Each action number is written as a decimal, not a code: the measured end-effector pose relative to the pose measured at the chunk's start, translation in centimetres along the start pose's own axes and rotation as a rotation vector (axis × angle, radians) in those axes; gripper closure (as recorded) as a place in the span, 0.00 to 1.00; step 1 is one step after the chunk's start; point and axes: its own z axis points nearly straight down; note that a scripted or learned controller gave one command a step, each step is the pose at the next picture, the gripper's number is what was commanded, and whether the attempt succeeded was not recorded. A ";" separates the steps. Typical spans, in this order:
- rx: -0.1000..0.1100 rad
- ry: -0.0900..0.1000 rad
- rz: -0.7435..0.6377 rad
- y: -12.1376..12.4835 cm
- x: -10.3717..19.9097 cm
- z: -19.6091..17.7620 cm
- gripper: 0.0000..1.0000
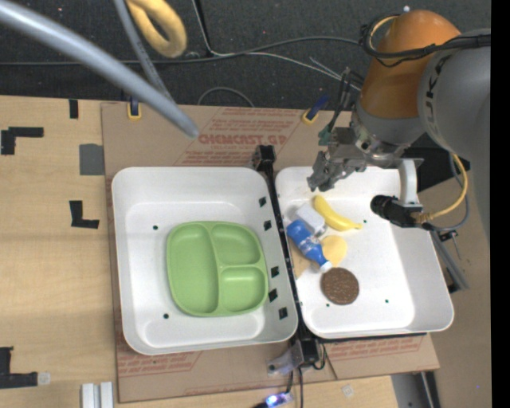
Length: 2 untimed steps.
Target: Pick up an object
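Near edge: closest to you is the cardboard sheet (239, 362) under both bins, with red printing on it and a small black clamp (296, 356) at the gap between the bins.
Left bin (131, 239): you see a shallow white bin holding a green divided plate (215, 267), which lies flat in the middle with three compartments.
Right bin (414, 295): this white bin sits just beside the left one, the two meeting at a dark divider strip.
Brown disc (340, 285): you find a round brown disc lying flat toward the near side of the right bin, just near of the yellow piece.
Blue bottle (307, 241): it lies on its side at the left of the right bin, close to the divider, its cap end touching a pale yellow piece (335, 250).
Banana (335, 216): you see it lying just far and right of the blue bottle, curved, near the far left part of the right bin.
Gripper (325, 182): it hangs over the far left corner of the right bin, just far of the banana; you cannot tell from this view how wide its fingers stand, and nothing shows between them.
Arm (414, 72): grey with an orange band, it reaches in from the right at the far side.
Far background: a grey tube (96, 56) slants across the far left, with a yellow loop (158, 24) beside it.
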 end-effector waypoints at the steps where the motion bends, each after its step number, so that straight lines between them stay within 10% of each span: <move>1: 0.001 -0.001 0.002 -1.7 3.7 0.9 1.00; 2: 0.001 0.000 -0.001 -2.9 8.2 1.7 1.00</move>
